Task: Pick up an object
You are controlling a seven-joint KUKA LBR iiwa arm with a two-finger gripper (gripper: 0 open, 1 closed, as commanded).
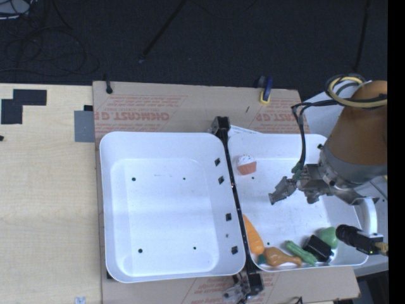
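Camera view runs, from the left, over the left bin (120, 170), which lies bare beside the divider (229, 189) that serves as my landmark. Just right of the divider, toward its far end, sits a small orange-and-white piece (246, 164) in the right bin (278, 151). Against the divider's near end lies a carrot (253, 235), and right of that a tan piece (280, 257), a green stick (301, 252), a black block (319, 247) and a green lump (328, 236) cluster along the near wall. The gripper (283, 192) hangs right of the divider's middle, over bare floor, its jaws spread apart with nothing between them. By my reading, nothing is picked yet: choosing an object, descending, closing and lifting all remain.
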